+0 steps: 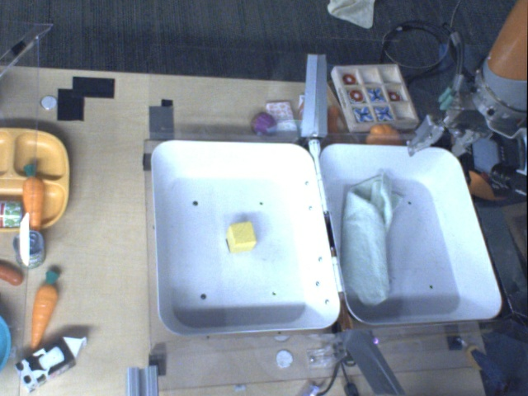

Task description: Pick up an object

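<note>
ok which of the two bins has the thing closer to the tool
The right bin: its pale rolled cloth lies nearer the tool at that bin's far right corner. The left bin holds a small yellow block, farther off.

No legible text, brand or number anywhere. Board (pixel 375 96) behind the bins carries red rings and blue crosses in a grid. Small can (pixel 10 214) at left edge has a label, too blurred to read.
</note>
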`<state>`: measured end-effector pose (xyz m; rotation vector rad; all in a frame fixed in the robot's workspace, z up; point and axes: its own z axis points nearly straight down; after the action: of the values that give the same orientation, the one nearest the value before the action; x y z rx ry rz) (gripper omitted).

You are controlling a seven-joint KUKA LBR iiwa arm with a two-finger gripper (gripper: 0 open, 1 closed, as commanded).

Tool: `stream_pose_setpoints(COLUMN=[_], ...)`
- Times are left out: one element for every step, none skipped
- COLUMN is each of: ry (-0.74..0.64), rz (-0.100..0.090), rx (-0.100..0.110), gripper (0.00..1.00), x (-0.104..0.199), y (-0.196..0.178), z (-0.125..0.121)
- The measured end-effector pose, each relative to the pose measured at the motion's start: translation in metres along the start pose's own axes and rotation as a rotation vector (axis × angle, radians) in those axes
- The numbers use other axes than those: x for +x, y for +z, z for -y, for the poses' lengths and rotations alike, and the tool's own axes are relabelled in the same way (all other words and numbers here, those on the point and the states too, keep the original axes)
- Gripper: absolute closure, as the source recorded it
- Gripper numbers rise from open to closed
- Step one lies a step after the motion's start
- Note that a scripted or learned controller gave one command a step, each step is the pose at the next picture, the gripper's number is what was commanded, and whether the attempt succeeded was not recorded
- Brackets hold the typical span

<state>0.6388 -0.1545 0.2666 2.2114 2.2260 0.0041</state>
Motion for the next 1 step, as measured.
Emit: stream_pose_setpoints(ry=[0.0], rz=[0.0], rx=[-0.003], gripper=[0.0], x=[0.0301], y=[0.1698], z=[0.0148])
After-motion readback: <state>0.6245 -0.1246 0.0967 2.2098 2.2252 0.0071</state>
